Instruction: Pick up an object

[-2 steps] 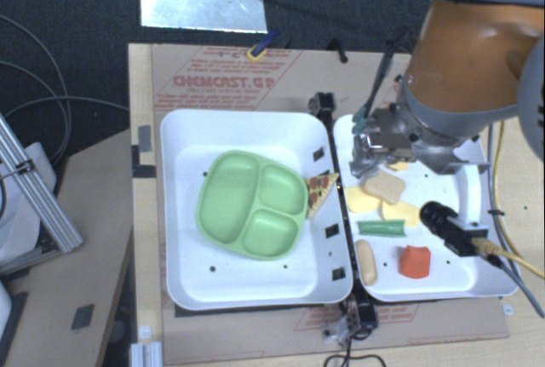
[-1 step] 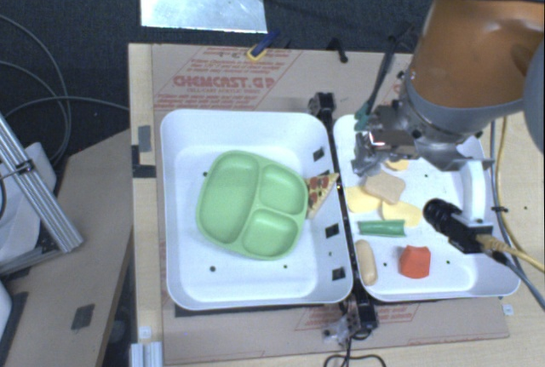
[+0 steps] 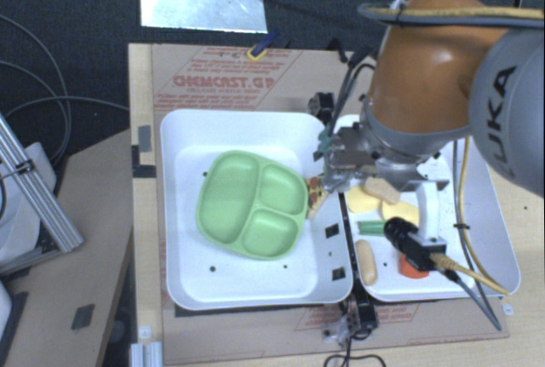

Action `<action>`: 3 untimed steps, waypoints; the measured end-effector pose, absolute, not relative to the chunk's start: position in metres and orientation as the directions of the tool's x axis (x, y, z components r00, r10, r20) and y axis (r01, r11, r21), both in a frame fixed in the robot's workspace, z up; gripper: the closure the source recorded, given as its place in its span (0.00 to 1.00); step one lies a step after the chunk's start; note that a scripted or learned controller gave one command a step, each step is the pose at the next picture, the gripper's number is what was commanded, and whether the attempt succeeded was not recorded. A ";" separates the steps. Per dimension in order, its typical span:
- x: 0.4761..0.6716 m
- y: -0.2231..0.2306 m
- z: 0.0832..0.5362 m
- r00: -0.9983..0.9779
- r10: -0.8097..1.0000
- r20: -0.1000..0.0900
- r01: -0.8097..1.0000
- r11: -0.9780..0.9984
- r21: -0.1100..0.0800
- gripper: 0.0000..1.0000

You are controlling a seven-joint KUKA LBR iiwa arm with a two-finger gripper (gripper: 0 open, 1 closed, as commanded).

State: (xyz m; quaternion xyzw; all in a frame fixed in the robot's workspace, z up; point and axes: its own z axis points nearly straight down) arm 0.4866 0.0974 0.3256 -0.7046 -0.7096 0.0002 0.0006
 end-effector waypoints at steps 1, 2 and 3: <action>0.488 0.096 0.339 -0.010 1.000 0.001 1.000 0.010 0.004 1.00; 0.486 0.124 0.309 -0.007 1.000 0.001 1.000 0.007 -0.002 1.00; 0.488 0.117 0.442 -0.005 1.000 0.005 1.000 0.005 0.017 1.00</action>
